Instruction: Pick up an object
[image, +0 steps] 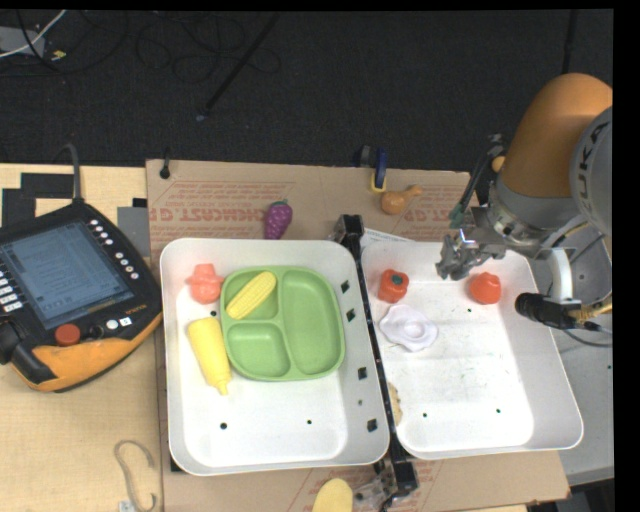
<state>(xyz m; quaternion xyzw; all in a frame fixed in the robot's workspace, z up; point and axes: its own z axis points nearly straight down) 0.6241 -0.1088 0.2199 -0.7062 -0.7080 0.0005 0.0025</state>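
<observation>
Dark carpet fills the top of the frame behind the table (80, 430); two white bins sit side by side; the left bin (262, 425) holds a green divided plate (285, 325) carrying a corn cob (250, 294); the right bin (500, 400) holds two red tomatoes (392, 285) (485, 288) and a white object (409, 329); the pincer (455, 262) hovers between the tomatoes at upper right; its opening cannot be determined.

Green tray (300, 330): smooth plastic, slight gloss. Both white bins (270, 430): matt plastic. Sheet under bins (220, 200): brown cardboard, matt, printed. Gripper (458, 258): dull grey metal. Arm's orange band (555, 130): smooth, semi-gloss.
</observation>
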